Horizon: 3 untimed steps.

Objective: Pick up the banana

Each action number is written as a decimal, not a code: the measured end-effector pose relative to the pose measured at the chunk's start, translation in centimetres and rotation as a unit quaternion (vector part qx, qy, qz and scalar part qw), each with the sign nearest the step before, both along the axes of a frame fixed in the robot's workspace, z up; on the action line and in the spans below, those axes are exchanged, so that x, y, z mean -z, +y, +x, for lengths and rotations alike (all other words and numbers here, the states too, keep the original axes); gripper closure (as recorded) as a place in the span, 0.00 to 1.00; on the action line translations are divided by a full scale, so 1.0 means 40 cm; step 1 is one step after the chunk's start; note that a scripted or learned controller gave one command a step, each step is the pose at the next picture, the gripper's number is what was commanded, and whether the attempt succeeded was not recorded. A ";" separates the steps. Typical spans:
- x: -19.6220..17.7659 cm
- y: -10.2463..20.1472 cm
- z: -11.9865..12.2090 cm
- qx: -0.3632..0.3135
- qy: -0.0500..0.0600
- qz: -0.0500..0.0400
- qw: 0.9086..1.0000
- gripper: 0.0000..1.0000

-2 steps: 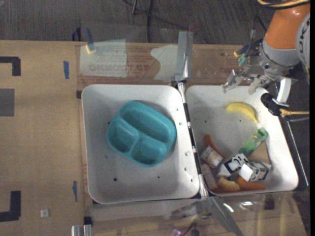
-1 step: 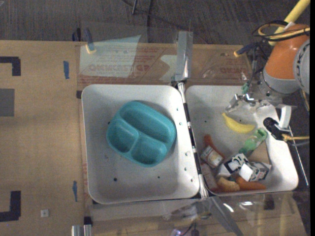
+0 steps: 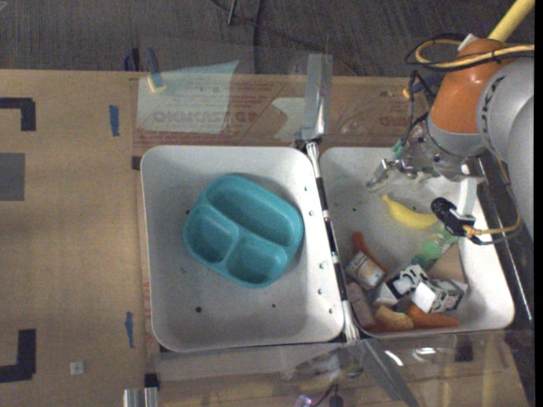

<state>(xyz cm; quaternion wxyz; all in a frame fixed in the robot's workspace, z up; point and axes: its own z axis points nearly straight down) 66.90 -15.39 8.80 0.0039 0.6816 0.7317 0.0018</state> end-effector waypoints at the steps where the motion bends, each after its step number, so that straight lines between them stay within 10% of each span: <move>1: -0.035 -0.003 0.006 -0.001 -0.005 -0.003 1.000 1.00; 2: -0.003 -0.053 0.002 0.175 -0.001 0.001 0.985 1.00; 3: 0.001 -0.055 -0.001 0.175 0.001 0.002 0.985 0.00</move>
